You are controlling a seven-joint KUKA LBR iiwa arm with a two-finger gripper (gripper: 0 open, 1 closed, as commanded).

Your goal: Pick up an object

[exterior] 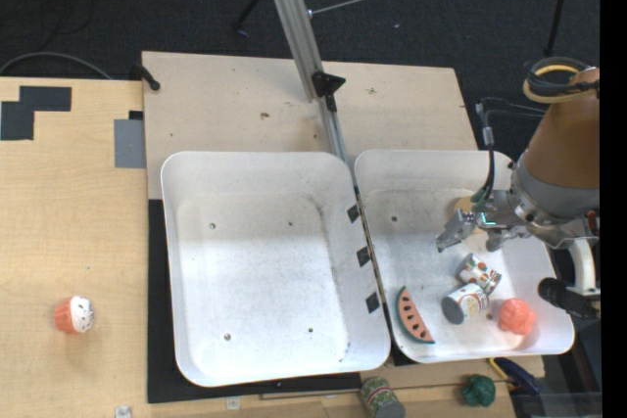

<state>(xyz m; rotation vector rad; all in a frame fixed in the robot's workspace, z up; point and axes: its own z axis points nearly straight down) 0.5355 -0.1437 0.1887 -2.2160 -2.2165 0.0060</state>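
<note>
Where dark floor surrounds pale bench (245, 93), two white bins (196, 181), pincer (460, 232) prob. wide, holding nothing, above rt bin.

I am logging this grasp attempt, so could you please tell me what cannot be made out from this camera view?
- End effector, camera view: too small and blurred to tell open from shut.
- Printed cans: labels too small to read.
- Green object and dark cylinder below the right bin: cut off near the bottom edge, identity unclear.
- Arm: upper part cut by the right edge.
</note>
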